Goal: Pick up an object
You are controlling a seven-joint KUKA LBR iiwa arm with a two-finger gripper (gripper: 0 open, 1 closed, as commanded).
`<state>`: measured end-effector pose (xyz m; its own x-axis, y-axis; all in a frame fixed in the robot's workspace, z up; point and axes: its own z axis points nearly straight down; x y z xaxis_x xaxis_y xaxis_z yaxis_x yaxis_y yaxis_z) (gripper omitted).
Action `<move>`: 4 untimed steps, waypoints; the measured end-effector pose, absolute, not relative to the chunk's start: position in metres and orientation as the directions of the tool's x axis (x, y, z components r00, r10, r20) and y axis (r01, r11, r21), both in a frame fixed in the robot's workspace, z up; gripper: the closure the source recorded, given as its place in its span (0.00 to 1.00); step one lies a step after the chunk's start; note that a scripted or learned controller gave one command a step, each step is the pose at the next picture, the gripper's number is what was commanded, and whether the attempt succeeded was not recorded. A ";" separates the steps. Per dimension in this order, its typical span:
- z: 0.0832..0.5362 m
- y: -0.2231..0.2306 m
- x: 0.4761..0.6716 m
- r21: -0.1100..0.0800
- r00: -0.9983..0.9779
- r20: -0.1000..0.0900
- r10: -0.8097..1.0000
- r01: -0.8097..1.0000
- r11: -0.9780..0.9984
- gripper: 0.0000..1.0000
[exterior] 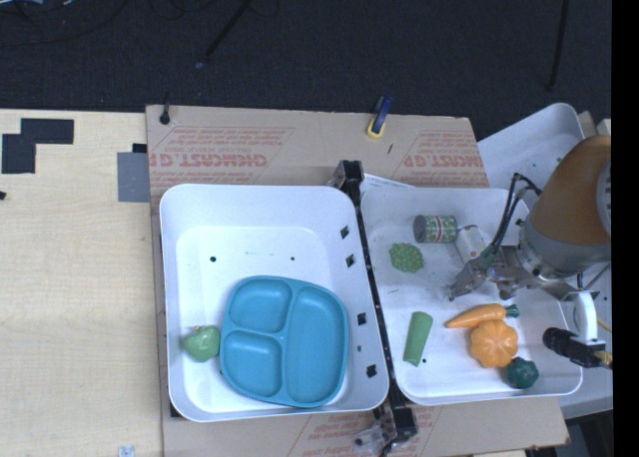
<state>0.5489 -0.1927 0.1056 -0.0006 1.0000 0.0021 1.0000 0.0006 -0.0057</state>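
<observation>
- The arm (574, 211) is being reached in from the right, its orange band sitting above the grey wrist, and is being held low over the right-hand bin (439, 390).
- The gripper (477, 275) is being pointed leftward and down toward the middle of that bin; its dark fingers are being shown near the bin floor, but whether they are spread or pressed together cannot be told, and nothing is being seen clearly between them.
- An orange carrot (477, 316) is lying just below the gripper, with a round orange fruit (494, 343) touching or just beside it and a dark green round item (521, 373) near the bin's lower right corner.
- A green cylinder (417, 337) is lying in the lower left part of the same bin, a green broccoli-like piece (405, 256) above it, and a small can (435, 228) near the far wall.
- In the left-hand bin (200, 206), a blue divided plate (285, 341) is resting, with a pale green item (201, 343) just beside its left edge.
</observation>
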 end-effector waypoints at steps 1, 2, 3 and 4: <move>0.086 -0.191 0.549 -0.004 0.001 0.002 1.000 1.000 -0.001 0.00; 0.097 -0.191 0.549 -0.004 0.004 0.003 1.000 1.000 -0.004 1.00; 0.158 -0.196 0.544 0.000 0.007 0.000 1.000 1.000 -0.007 1.00; 0.201 -0.197 0.550 0.001 0.000 0.000 1.000 1.000 0.000 1.00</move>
<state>0.5501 -0.1966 0.2011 0.0002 1.0000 -0.0003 1.0000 -0.0002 0.0014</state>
